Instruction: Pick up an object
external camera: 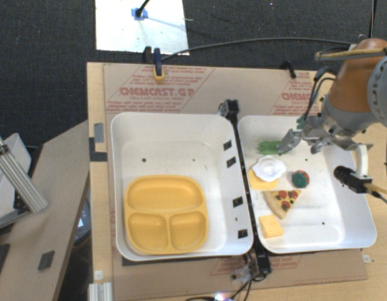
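The arm (362, 93) was grey with a broad orange band above the wrist (black cables looped alongside), ending in a pale metallic hand (292, 142).

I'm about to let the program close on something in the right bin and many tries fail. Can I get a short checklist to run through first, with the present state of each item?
1. Gripper over the right bin: ok.
2. A target close to the gripper: ok, the green piece lies just beside it.
3. Green piece between the fingers: cannot tell, they seem to reach its right end.
4. Neighbours away from the target: ok, the white piece, pizza slice and dark green ball lie nearer the camera.
5. Yellow tray out of the way: ok, in the left bin.
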You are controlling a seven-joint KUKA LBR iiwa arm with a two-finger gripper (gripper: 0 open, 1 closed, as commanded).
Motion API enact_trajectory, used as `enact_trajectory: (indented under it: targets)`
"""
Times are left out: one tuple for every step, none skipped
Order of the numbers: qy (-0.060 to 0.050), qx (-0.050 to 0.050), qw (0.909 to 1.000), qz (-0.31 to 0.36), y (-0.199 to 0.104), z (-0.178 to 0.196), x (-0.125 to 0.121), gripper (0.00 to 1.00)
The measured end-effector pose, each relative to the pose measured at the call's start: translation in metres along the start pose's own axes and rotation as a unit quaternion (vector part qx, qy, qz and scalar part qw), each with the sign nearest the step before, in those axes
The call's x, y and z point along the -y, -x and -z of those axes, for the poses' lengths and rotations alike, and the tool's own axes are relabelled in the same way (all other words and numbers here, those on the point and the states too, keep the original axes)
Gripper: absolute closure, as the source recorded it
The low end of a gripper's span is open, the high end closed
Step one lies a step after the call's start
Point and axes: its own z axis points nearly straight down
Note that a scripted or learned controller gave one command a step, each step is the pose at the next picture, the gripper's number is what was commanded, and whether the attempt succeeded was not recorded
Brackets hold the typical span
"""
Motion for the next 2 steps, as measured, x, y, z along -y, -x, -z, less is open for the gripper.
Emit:
enact_trajectory:
  targets:
    - [0.0, 0.0, 1.0, 0.0, 0.001, -0.045, -0.009, 0.0]
    - [0.002, 0.0, 1.0, -0.001, 0.001, -0.077, -0.01, 0.0]
